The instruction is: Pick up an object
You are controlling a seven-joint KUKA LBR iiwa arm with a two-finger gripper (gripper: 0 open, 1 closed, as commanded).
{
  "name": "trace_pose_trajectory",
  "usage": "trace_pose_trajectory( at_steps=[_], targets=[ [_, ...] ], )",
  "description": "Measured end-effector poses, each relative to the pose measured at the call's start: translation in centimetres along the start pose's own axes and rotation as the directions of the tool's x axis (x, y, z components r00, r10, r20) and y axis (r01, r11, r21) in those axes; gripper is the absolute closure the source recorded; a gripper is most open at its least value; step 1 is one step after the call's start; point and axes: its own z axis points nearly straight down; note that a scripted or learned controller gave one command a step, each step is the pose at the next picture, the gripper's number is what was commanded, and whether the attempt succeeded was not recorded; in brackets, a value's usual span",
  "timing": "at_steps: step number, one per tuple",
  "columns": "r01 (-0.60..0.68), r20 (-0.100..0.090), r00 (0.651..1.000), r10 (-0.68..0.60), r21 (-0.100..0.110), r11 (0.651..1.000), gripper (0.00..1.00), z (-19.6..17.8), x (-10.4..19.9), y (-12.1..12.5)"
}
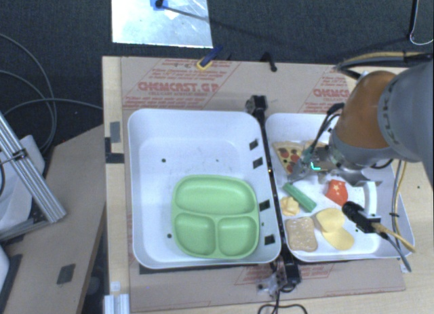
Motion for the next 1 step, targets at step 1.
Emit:
trace_pose_trajectory(
  at_steps=[1],
  targets=[
    [0.000, 0.000, 1.000, 0.000, 0.000, 1.000, 0.00, 0.00, 0.00, 0.00]
  ],
)
